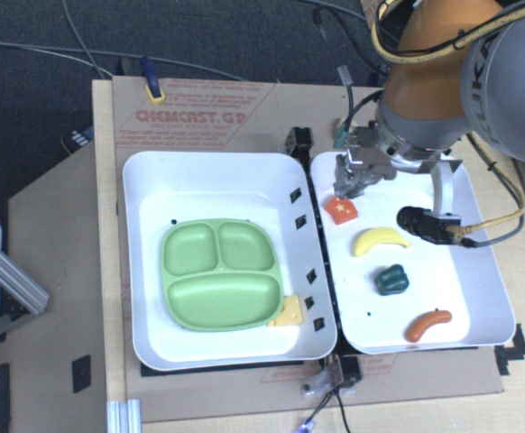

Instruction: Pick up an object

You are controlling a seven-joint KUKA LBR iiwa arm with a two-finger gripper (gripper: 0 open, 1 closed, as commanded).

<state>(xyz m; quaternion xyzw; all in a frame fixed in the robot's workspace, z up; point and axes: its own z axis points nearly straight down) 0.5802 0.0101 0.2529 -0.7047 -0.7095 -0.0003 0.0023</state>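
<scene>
Hovering jaws point(351, 183) | grip perhaps unclear | above glossy red block point(341, 210)

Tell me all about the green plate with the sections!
The green plate is a pale green tray that looks like plastic, with rounded corners and three compartments: two small ones at the back, one wide one in front. It lies flat in the left bin. A yellow wedge sits against its front right corner.

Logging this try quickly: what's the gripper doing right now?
Gripper: low over the red toy in the right bin; open or shut cannot be told.
</scene>
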